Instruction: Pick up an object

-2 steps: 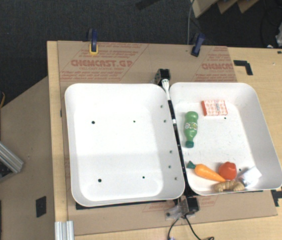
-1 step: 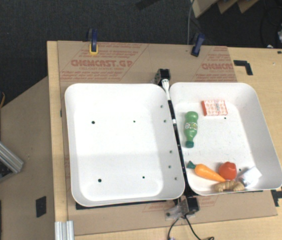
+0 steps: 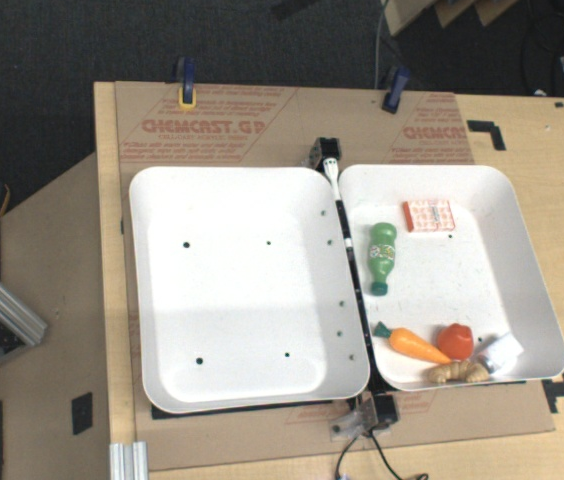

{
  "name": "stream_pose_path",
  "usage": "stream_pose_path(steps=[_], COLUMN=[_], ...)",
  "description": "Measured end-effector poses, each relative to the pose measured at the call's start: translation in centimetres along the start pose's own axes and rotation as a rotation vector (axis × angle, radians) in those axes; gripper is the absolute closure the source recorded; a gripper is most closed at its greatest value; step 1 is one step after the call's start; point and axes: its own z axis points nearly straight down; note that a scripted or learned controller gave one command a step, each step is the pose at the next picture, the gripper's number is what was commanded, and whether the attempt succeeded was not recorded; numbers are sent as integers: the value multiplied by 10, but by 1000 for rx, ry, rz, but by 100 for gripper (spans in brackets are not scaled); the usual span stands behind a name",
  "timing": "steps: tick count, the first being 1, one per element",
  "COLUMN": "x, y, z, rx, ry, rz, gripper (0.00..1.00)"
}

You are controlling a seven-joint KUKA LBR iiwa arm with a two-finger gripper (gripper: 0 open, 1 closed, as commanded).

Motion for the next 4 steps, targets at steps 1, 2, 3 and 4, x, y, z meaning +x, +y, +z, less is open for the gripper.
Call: stream_pose_path(steps=[1, 2, 3, 4], x=[0, 0, 0, 0], y=[1, 3, 4, 6], z=[-11, -22, -33, -44], rx=[-5, -10, -15, -20], ry=[-3, -6, -9, -13], rz=[-1, -3, -4, -5], gripper=[100, 100, 100, 100])
